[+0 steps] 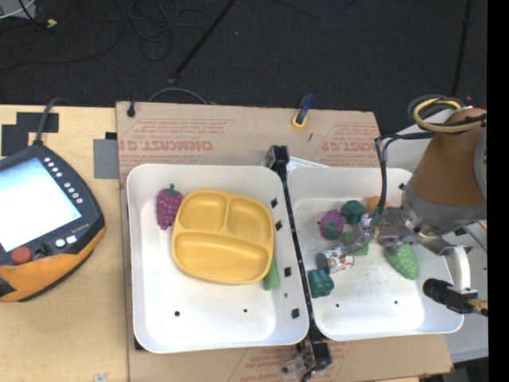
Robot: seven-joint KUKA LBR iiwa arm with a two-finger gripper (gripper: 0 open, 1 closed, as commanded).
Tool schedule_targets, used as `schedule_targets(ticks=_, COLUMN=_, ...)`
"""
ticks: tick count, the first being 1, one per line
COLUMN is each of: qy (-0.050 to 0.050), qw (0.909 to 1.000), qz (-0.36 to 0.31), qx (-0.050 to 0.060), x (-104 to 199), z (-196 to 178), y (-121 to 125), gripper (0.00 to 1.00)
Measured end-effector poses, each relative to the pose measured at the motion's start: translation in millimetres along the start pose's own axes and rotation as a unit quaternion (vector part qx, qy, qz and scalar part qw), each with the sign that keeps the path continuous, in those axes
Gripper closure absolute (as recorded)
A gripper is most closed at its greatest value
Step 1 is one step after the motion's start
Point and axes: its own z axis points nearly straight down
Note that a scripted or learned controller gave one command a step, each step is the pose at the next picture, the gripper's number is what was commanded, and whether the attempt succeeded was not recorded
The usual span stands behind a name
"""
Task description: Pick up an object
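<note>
- The claw [367, 231] hangs low in the right bin [374, 325], near its middle, with the arm coming in over the bin's right wall; whether it is spread or pressed together I cannot tell (the wrist hides too much).
- Nothing shows between its tips, so I judge that no object is picked up yet.
- Nearest pieces: the purple toy [332, 224] just to its left, the dark green toy [352, 211] toward the far wall, and the small red-and-white item [340, 259] toward the near wall, lying aslant.
- The light green grapes [403, 261] sit on the claw's other side, under the wrist, toward the bin's right wall; a teal piece [320, 282] lies by the divider between the bins.
- These things crowd close together, so a descent on one may nudge its neighbours.
- The bin floor is smooth and white, with bare room toward its near edge.
- The left bin [199, 325] holds a yellow tray [223, 237] and purple grapes [167, 205], well apart from the claw.
- The table carries a teach pendant [44, 221] at its left edge, out of the way.
</note>
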Motion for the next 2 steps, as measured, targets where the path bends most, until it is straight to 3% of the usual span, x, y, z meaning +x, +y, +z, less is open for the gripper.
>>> schedule_targets(ticks=1, qy=-0.003, qw=1.0000, qz=0.001, qx=-0.005, x=30, z=98, y=37, gripper=0.00)
schedule_targets(ticks=2, qy=-0.003, qw=1.0000, qz=0.005, qx=-0.003, x=27, z=84, y=35, gripper=1.00)
